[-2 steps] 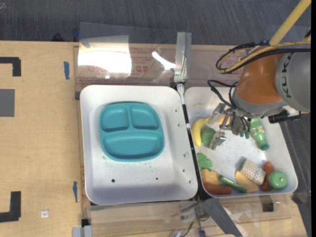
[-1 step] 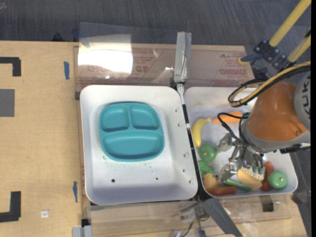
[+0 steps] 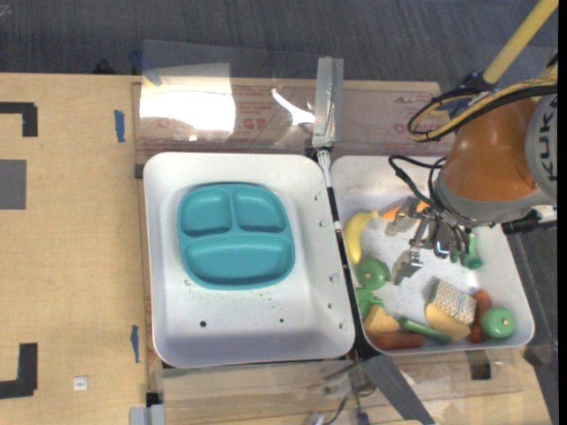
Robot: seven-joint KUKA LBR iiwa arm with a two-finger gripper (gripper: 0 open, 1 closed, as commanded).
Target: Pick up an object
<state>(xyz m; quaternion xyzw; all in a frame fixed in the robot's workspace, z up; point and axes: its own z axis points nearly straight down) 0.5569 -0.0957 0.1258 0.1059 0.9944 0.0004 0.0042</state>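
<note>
gripper (image 3: 409, 257): over right bin (image 3: 518, 277), above toy food (image 3: 372, 273); finger state unclear; nothing lifted yet; pick pending.

The grey arm with the orange band (image 3: 493, 162) is chopped off by the right edge, so most of it is out of shot. Its metal two-finger gripper (image 3: 416, 246) is a tangle of shiny bits and I honestly can't tell how the fingers stand. The arm also covers the back right corner of the right-hand shallow white bin (image 3: 383, 177). The heap of small plastic toy food (image 3: 434, 317) at the front of that bin overlaps itself, so the orange wedge (image 3: 383, 320) and the red piece (image 3: 400, 342) are partly buried. A small green thing (image 3: 469, 257) by the gripper is too hidden to identify. The yellow pole (image 3: 524, 30) runs off the top right corner.
</note>
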